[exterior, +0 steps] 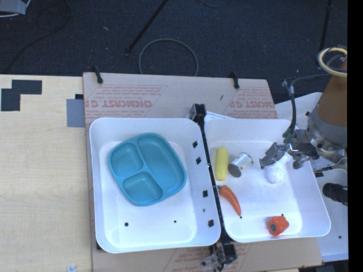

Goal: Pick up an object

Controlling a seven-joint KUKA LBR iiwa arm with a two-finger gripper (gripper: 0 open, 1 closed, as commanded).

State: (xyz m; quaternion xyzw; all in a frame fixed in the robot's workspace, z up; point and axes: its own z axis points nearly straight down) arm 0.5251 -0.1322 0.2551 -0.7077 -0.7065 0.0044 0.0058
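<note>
My gripper (283, 160) hangs over the right part of the right bin (309, 208), its two dark fingers spread open. Just below and between them a small white object (276, 174) lies on the bin floor; I cannot tell whether the fingers touch it. To its left a silver can (241, 163) lies on its side next to a yellow corn cob (221, 162). An orange chili pepper (230, 199) lies nearer the divider. A small orange-red fruit (278, 225) sits near the front edge.
The left bin (113, 231) holds a blue sectioned plate (147, 169). A black divider rail (209, 180) runs between the bins. The arm's grey body with its orange band (334, 103) stands at the right, and cables hang beside it.
</note>
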